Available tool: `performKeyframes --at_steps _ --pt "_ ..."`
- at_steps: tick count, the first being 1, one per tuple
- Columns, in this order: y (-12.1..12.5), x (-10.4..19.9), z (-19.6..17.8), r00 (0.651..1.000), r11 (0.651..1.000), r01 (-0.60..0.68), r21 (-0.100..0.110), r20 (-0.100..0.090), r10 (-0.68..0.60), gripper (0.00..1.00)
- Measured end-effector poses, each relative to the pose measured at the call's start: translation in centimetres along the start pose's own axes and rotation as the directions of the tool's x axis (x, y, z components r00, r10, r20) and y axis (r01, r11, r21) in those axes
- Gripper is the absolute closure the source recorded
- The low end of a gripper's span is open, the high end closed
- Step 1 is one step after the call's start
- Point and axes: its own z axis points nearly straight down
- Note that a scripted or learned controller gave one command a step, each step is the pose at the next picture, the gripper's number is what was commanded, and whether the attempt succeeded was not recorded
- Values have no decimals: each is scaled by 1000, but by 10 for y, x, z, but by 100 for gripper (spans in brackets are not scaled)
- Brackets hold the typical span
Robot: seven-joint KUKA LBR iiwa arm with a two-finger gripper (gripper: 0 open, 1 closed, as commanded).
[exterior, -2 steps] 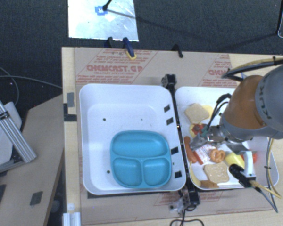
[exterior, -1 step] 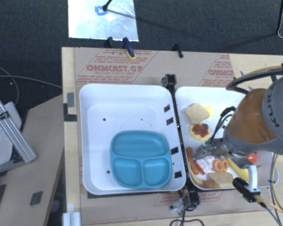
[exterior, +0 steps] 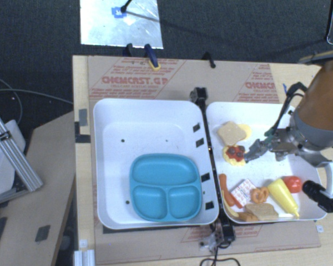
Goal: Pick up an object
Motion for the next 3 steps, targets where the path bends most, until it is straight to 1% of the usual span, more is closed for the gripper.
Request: performKeyframes --at_steps 1,2,3 --pt "2 59 -184 1000 1000 3 -3 -4 -3 0" --pt "-3 104 -49 1000 1000 1 29 -2 -1 0" --pt "0 101 -66 1000 1000 3 14 -2 -3 100"
